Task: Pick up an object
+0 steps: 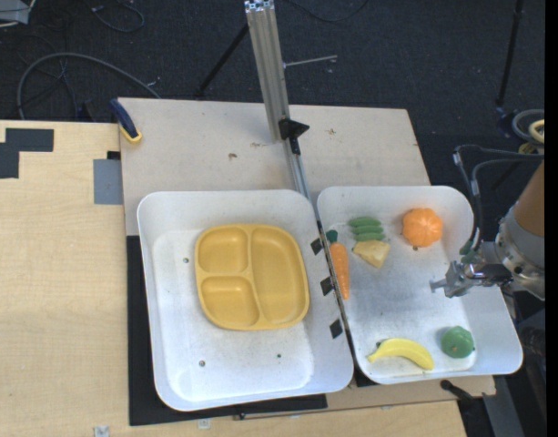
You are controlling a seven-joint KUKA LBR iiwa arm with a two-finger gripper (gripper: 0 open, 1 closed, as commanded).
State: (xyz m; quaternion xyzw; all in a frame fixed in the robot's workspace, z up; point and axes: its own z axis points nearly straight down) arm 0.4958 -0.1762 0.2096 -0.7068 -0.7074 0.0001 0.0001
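Note:
The right bin (pixel 406 317) holds an orange (pixel 422 227), a green pod-like piece (pixel 366 227), a pale yellow wedge (pixel 371 252), a carrot (pixel 339 268) along its left wall, a banana (pixel 402 352) and a green apple (pixel 457 340) near the front. My gripper (pixel 453 282) hangs over the right side of this bin, above and behind the apple and below the orange. Nothing shows between its fingers.
The left bin (pixel 169 335) holds a yellow divided plate (pixel 251 274). A metal post (pixel 271 62) rises behind the bins. A wooden table top (pixel 51 280) lies to the left. Bare floor of the right bin lies between the carrot and my gripper.

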